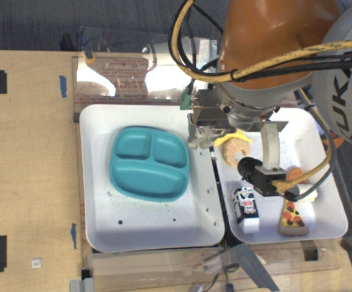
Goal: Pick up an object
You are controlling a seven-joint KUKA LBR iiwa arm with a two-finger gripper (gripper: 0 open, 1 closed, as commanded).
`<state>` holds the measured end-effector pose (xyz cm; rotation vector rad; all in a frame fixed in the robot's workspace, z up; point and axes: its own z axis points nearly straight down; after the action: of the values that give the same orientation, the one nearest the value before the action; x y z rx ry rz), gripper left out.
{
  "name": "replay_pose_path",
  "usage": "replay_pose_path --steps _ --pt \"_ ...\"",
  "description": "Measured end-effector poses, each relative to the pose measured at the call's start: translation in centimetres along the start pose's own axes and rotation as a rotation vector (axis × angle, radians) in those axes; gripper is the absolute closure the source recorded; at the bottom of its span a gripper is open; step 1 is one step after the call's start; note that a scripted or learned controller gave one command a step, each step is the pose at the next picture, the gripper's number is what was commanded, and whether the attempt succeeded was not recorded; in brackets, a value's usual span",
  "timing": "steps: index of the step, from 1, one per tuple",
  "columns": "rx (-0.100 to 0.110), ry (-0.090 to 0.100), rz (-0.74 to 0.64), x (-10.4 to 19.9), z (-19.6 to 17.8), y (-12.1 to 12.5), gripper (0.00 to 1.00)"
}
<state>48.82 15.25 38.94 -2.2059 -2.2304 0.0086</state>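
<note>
The tool (pixel 209 132) hangs over the divide between the two bins; whether it is spread or pinching anything, I cannot tell. Just right of it lies a shrimp (pixel 236 148); further right and nearer the camera, a pizza slice (pixel 292 218) and a cow carton (pixel 246 204). Left of it sits a teal tray (pixel 149 163).

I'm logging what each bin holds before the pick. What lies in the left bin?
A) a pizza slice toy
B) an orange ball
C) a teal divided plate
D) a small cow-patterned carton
C: the teal divided plate lies alone in the left bin, while the pizza slice toy and the cow-patterned carton sit in the right bin.
</note>
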Motion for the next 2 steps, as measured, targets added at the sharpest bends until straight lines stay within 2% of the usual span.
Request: replay_pose_path --steps 1,2 --pt "-0.011 0.001 0.014 -6.8 -4.7 0.7 1.00" --pt "-0.009 -0.001 0.015 -13.6 -4.5 1.7 1.00"
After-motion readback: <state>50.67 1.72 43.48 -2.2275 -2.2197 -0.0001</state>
